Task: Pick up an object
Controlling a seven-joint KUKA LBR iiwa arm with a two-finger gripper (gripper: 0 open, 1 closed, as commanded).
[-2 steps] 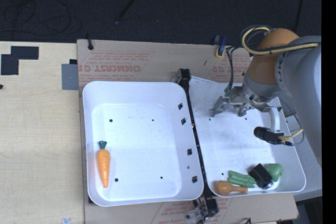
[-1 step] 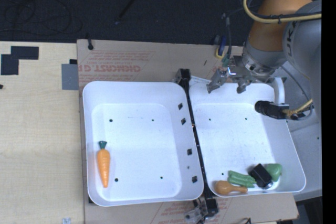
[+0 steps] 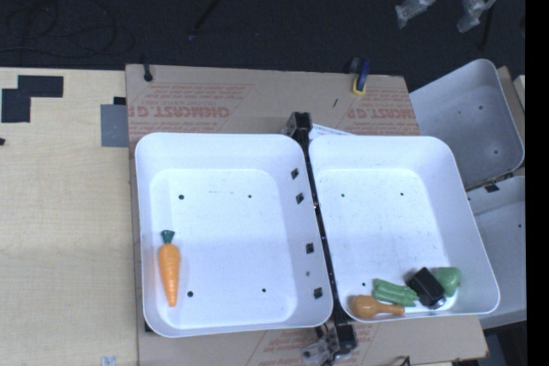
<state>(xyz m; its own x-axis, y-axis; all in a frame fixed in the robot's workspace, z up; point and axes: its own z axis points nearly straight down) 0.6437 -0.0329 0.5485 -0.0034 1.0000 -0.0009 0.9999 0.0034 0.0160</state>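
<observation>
Camera view: gripper point(image 3: 448, 2) open, aloft.

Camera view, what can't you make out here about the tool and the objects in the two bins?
- Two-finger metal tool, camera view: the top edge cuts off the arm above it.
- Black block in the right white plastic bin: it covers part of the green rounded object and one end of the green pod-shaped toy; their full shapes are hidden.
- Orange pear-shaped toy: too small to identify.
</observation>
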